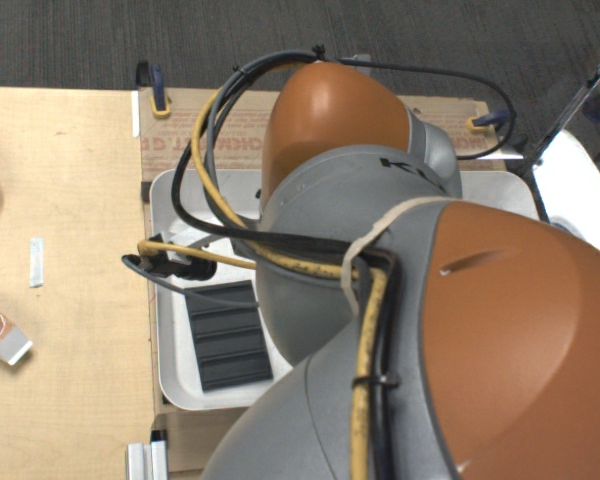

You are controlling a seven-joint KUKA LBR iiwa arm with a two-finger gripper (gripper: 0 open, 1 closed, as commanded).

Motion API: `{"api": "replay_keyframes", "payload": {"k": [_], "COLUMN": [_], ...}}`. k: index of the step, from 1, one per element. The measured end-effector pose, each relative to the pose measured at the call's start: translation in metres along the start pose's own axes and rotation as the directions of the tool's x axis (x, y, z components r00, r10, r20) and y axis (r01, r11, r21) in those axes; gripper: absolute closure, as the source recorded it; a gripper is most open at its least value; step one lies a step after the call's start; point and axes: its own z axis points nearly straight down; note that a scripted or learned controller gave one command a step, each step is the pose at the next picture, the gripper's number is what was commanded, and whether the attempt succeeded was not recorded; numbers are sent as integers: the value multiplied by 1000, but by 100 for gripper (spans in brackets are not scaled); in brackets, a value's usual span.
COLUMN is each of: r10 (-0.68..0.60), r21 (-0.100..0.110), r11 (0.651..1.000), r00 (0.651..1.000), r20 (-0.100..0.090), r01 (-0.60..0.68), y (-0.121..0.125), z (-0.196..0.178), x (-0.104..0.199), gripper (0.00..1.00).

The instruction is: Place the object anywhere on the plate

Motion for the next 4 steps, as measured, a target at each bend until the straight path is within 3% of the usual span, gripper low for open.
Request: {"api": "replay_keyframes", "payload": {"k": [1,2,3,4], "r10": [-50,-15,-2,-16], "r21": [0,1,1,1], "r11": [999,1000,1000,1000], "r00": [999,1000,1000,1000], "r20": [2,-2,1,6], "r01": [50,15,2,16], "y": [0,26,11,0], "z": [115,-20,90,161], "x": [-1,98,56,-2], "gripper": [0,0,0,0]}}
